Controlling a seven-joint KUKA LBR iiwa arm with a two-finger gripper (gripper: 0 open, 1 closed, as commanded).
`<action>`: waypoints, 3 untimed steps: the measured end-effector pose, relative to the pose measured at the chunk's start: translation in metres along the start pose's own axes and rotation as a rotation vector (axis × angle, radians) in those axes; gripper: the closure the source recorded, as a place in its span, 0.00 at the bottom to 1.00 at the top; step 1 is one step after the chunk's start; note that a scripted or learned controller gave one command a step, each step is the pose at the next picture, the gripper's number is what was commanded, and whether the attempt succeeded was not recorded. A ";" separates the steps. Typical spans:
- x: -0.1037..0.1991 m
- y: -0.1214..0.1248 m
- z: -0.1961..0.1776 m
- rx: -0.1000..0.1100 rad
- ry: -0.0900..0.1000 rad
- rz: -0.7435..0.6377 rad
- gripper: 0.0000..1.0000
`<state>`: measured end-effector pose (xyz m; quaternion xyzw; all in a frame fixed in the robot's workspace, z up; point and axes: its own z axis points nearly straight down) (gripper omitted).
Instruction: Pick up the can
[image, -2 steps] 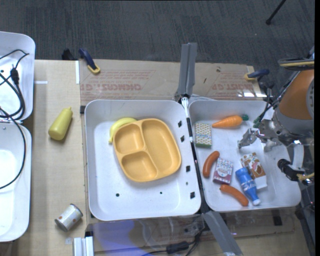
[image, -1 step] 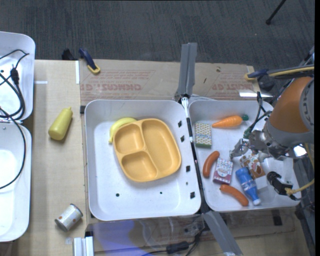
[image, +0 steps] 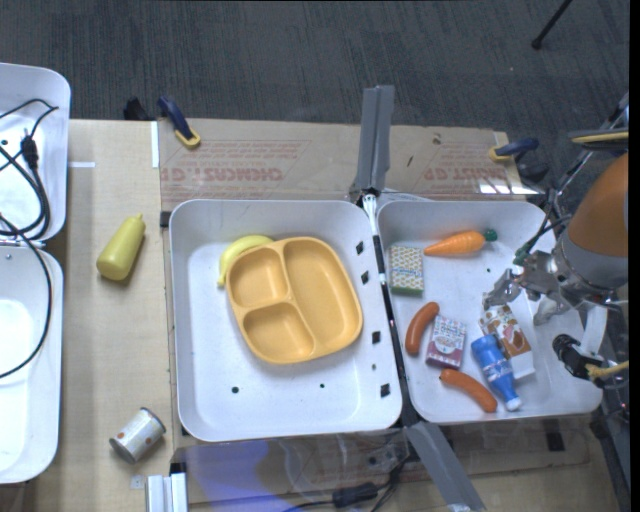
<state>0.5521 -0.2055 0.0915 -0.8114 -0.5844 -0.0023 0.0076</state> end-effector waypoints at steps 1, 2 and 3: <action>0.016 0.029 0.000 -0.006 -0.008 0.031 0.00; 0.036 -0.031 0.001 -0.007 -0.013 0.078 0.00; 0.010 0.015 0.001 -0.001 -0.005 0.121 0.00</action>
